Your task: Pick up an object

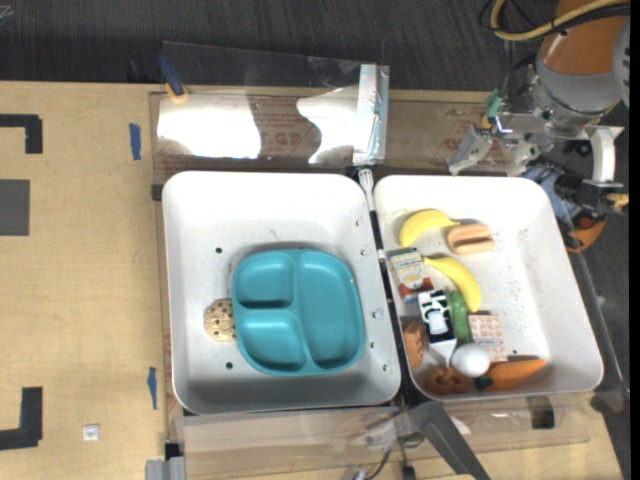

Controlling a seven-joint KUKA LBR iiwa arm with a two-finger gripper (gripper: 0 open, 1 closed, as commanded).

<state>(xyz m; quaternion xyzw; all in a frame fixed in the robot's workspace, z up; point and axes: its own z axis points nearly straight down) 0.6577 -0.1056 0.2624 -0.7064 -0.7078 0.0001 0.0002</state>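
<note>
At the bottom of the frame, in the lower corner of the right shallow white plastic bin (560, 268), lie an orange carrot-shaped toy (516, 371) and a white egg-shaped piece (471, 360), touching. Just above them a black-and-white printed box (434, 313) sits beside a green cucumber-like piece (458, 320) and a curved yellow banana (458, 280). Higher still, a second yellow banana (423, 225) touches a small hot-dog bun (470, 237). In the left shallow white bin (260, 193) a teal plastic tray with three compartments (297, 310) rests, a round tan cookie (219, 319) just at its left edge. At the upper right, the metal two-finger gripper (497, 150) hangs over the bin's far rim, apparently spread apart and holding nothing, though it is small here.
</note>
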